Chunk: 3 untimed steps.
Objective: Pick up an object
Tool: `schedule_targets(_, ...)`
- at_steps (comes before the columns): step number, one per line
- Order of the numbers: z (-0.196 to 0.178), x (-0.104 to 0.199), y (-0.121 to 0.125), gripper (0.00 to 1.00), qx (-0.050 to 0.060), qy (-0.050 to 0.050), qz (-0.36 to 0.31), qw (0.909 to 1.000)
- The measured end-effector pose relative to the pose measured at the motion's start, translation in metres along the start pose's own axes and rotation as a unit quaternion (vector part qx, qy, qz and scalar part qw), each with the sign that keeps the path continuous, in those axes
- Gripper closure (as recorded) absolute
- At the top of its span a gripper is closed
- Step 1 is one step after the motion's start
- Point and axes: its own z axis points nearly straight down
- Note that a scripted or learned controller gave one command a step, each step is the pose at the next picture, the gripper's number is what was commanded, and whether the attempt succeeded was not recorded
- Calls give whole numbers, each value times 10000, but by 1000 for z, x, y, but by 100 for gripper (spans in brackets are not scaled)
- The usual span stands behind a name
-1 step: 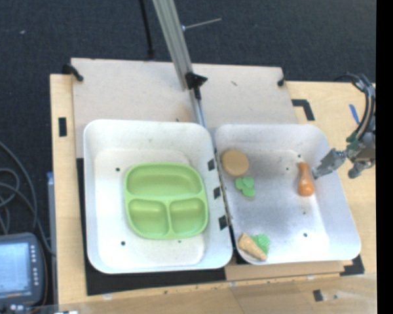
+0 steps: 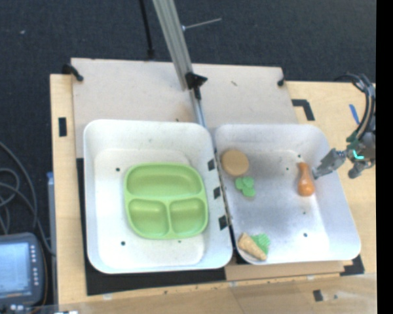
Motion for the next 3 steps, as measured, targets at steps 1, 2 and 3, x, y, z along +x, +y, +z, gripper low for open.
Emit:
schedule_targets(1, 50, -2, -10, 0, 23, -3, 11, 10000)
schedule_targets(2, 96, -12, -8, 0, 24, -4, 17, 10000)
schedule_targets(3, 145, -17, 0, 0, 28, -3, 18, 10000)
